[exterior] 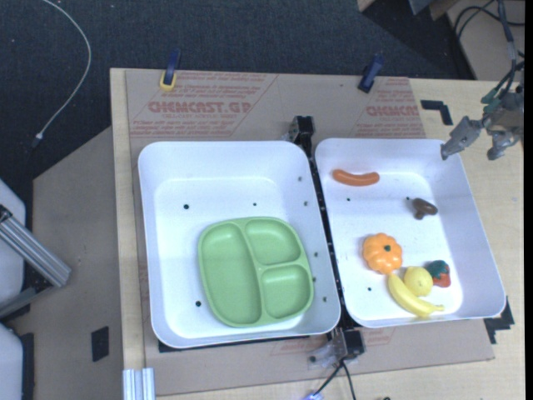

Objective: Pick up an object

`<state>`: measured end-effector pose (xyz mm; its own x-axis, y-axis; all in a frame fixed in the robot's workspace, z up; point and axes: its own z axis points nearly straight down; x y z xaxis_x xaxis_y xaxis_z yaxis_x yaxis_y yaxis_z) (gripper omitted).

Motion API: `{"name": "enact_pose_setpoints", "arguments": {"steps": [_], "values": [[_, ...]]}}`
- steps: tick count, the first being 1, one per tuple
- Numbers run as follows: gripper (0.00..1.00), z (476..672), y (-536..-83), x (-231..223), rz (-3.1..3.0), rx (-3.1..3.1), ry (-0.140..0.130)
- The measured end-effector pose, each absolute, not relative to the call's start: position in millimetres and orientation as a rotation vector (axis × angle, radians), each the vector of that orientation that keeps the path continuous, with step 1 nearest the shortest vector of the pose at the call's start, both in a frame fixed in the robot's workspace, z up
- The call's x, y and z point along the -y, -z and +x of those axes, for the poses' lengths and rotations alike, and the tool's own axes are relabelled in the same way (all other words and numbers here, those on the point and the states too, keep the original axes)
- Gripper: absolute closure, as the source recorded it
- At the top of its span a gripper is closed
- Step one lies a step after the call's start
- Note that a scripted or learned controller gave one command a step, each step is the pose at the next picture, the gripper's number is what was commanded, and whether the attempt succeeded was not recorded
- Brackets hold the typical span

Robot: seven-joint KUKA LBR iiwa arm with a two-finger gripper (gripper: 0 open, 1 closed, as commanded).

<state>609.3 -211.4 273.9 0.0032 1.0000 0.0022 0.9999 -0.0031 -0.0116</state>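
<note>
The right bin [466, 190] holds several toy foods: an orange-red sausage [356, 177] near its back, a small brown piece [423, 208], an orange pumpkin [382, 252], a yellow banana [410, 297], a yellow lemon [418, 281] and a red and green piece [440, 274]. My gripper [477, 146] hangs over the right bin's back right corner, above and to the right of the brown piece. Its two fingers are spread open with nothing between them.
The left bin [166, 182] holds a green divided plate [254, 269]. Black clips [301, 127] join the bins at the back and front. Blue and yellow clamps [170, 72] sit on the board's far edge.
</note>
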Motion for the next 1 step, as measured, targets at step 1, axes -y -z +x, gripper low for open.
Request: {"name": "enact_pose_setpoints", "arguments": {"steps": [1], "values": [[0.0, 611.5, -281.3, 210.6, -2.222, 2.223, 0.0]]}}
